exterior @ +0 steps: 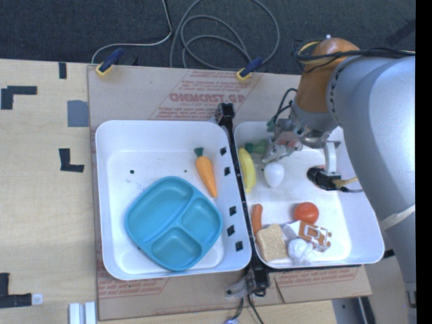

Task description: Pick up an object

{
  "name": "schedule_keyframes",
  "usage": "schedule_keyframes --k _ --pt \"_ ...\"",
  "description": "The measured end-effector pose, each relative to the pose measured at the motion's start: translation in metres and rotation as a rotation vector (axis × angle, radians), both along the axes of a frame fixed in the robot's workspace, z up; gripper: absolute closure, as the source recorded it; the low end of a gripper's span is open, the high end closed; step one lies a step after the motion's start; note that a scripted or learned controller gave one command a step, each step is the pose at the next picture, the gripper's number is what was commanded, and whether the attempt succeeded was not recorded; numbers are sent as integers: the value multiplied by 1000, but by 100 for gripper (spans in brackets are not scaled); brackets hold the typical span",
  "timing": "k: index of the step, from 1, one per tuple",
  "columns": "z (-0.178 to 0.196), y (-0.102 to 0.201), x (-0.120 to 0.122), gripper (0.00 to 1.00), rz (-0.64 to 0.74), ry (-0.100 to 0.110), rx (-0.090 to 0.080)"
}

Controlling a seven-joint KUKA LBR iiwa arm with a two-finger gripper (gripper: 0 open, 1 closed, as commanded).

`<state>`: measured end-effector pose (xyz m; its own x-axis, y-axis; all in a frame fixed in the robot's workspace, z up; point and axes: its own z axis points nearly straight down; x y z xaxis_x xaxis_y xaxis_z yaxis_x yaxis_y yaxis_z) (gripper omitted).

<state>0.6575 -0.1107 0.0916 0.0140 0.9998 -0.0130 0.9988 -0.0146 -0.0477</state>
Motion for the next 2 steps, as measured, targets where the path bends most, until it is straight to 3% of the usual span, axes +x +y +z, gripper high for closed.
schedule_keyframes --k 1,2 --pt "0 -1 0 0 0 -2 -3" --pt "-7 0 2 0 0 -9 -6"
